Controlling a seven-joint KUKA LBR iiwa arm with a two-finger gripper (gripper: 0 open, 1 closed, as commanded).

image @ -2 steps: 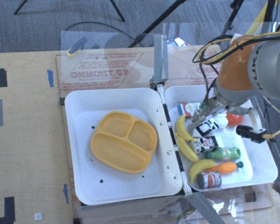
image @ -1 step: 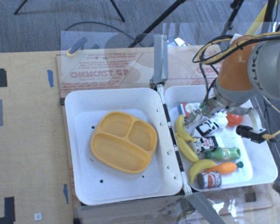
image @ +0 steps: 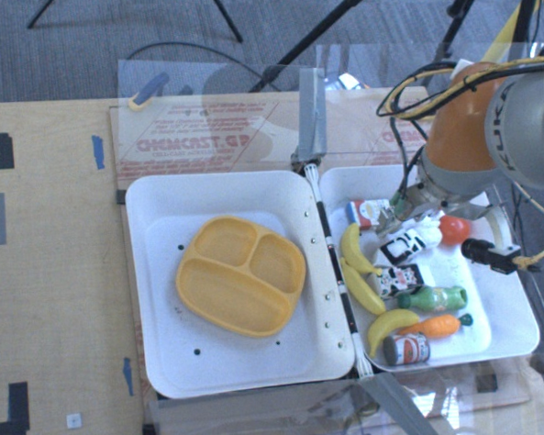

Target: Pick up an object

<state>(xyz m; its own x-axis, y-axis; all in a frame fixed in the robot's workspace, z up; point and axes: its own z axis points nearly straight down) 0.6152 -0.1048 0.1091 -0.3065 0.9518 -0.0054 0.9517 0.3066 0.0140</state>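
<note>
Camera view puts the gripper [image: 410,215] low in the right bin [image: 513,330], at the far end of the heap of toys; whether its fingers stand apart or together I cannot tell, since the wrist and cabling cover them, and nothing can be seen clamped in it. Nearest the camera, well below the gripper, lie a small can [image: 407,349], a curved banana [image: 389,325] and a carrot [image: 438,325], all close together. Closer to the gripper, a green bottle [image: 433,298] lies on its side, long axis running left to right. Just below the gripper sit two black-and-white cartons [image: 403,261], the upper one seemingly touching it, so this is the likeliest target. To the gripper's lower left, two more bananas [image: 356,269] run lengthwise along the bin's wall. A red tomato [image: 454,229] sits just to its right. Well to its left, in the left bin [image: 157,292], rests a yellow divided plate [image: 241,275].
</note>
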